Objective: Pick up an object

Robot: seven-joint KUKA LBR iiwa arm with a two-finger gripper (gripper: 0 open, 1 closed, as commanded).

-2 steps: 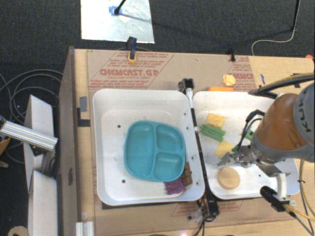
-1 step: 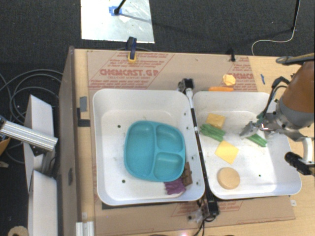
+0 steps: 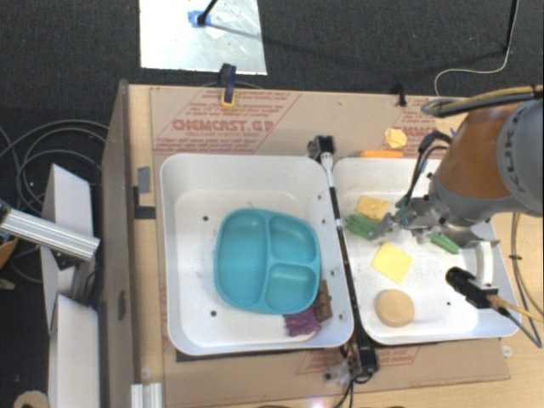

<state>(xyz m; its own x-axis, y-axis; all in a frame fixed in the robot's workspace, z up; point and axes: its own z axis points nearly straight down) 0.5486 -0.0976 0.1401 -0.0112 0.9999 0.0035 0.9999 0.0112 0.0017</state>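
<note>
My gripper (image 3: 410, 220) hangs low over the middle of the right bin (image 3: 425, 334), with the grey and orange arm reaching in from the right. Just left of it lie a yellow block (image 3: 371, 206) and a green piece (image 3: 363, 226). A flat yellow slice (image 3: 392, 263) lies below the gripper, and a tan round piece (image 3: 395, 308) sits nearer the front. Another green piece (image 3: 444, 243) pokes out from under the wrist. I see nothing between the gripper's tips.
The left bin (image 3: 191, 194) holds a teal divided plate (image 3: 266, 260), with a purple piece (image 3: 299, 322) and a brown piece (image 3: 323, 304) at its front right corner. An orange stick (image 3: 382, 153) lies on the right bin's back rim, and a yellow scrap (image 3: 395, 137) lies behind it.
</note>
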